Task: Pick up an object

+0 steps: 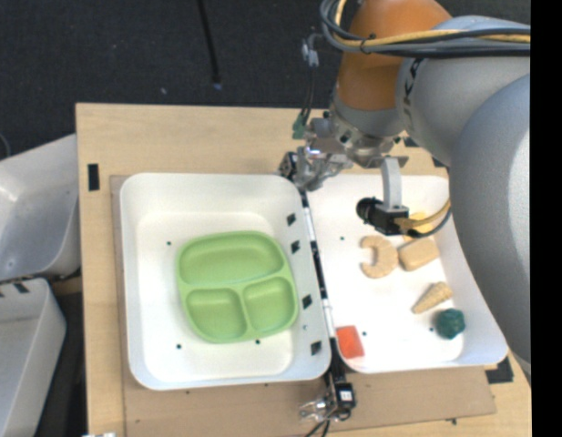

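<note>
The gripper (305, 165) hangs over the far end of the wall between the bins, nothing seen in it; whether it is spread or closed cannot be told. It should likely shift over the right bin (394, 330) and come down squarely on one piece: wrench (379, 258), block (418, 254), cone (433, 297), ball (449, 323) or red cube (350, 341). The left bin (153, 335) holds a green tray (237, 285)

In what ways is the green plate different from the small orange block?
The green plate is far larger than the orange block. The plate lies alone in the left bin; the block shares the right bin with other small things. The plate has three compartments; the block is one plain piece. Both rest on a white bin floor.
</note>
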You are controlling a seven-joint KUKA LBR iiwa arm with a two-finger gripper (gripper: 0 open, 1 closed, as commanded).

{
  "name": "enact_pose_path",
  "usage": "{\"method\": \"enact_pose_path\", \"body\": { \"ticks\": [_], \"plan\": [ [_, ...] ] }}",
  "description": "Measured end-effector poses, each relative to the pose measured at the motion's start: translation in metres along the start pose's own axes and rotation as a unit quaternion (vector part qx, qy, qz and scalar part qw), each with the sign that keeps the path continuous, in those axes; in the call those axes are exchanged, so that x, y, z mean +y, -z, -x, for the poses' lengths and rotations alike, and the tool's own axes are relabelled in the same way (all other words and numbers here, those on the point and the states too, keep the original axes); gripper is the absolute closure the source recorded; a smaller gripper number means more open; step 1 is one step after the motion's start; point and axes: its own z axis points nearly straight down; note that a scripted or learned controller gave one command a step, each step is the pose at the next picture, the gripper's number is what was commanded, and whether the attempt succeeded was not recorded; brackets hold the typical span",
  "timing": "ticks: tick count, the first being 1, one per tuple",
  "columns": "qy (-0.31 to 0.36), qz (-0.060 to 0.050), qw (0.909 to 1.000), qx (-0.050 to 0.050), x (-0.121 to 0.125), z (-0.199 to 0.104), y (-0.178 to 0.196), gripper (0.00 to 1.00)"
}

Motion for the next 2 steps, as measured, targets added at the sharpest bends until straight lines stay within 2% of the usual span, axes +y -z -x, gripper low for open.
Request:
{"method": "enact_pose_path", "body": {
  "ticks": [1,2],
  "plan": [
    [0.0,0.0,1.0,0.0,0.0086,-0.0591,0.0008,1.0],
    [-0.002,-0.001,1.0,-0.001,0.0081,-0.0555,0.0004,0.0]
  ]
}}
